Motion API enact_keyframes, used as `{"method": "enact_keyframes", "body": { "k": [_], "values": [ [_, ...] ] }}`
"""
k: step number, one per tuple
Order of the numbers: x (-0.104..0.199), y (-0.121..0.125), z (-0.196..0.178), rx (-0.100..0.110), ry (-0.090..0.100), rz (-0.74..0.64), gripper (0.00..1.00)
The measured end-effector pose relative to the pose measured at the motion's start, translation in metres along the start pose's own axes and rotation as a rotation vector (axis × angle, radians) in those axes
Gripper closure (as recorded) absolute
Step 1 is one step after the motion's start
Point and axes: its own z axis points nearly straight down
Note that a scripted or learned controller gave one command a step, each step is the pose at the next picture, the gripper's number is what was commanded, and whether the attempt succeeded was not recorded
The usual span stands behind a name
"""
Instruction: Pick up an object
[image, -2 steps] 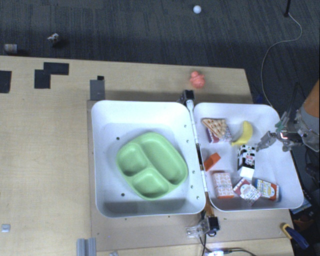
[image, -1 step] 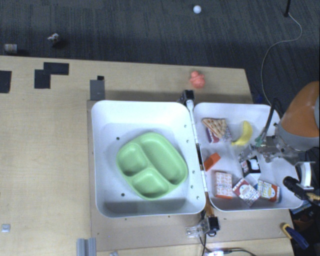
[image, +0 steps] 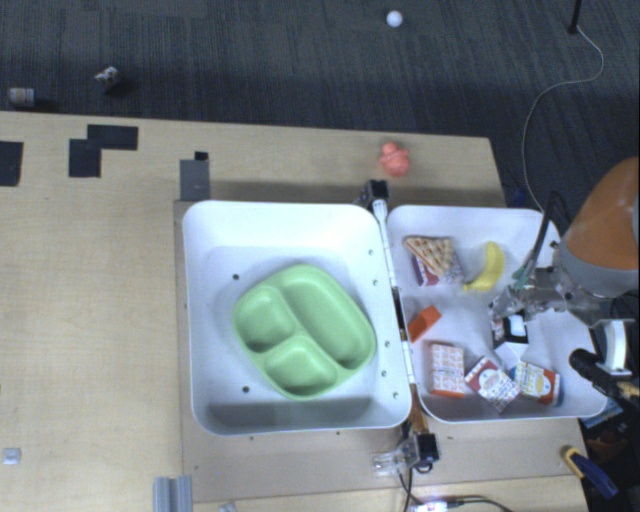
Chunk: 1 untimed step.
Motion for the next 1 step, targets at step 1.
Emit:
{"method": "enact_keyframes", "body": {
  "k": [1],
  "values": [
    [0.0501,-0.0135,-0.0938,0.002,0.000,-0.001,1.00]
  ]
}}
